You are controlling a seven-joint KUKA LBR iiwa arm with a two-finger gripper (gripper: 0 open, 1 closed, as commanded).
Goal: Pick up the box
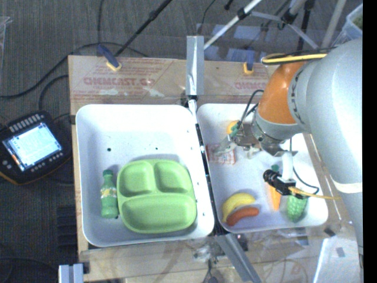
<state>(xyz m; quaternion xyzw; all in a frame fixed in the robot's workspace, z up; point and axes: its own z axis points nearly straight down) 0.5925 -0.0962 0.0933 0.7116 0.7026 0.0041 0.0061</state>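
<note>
Two shallow white plastic bins are set side by side on the bench. In the left bin (94,128) a green three-compartment plastic tray (156,195) is lodged toward the near side, with a small green bottle (108,193) just beside it on the left. In the right bin (259,184) a small flat red-and-white box (224,153) is placed near the left wall, toward the far side. The gripper (244,139) is positioned just right of the box; whether it is spread or pressed together cannot be told. A yellow banana (238,202), a red sausage-shaped item (242,215), an orange carrot (274,197) and a green knobbly item (296,207) are gathered at the near side.

Faint red lettering on the cardboard sheet (126,80) reads "CHEMCAST".
</note>
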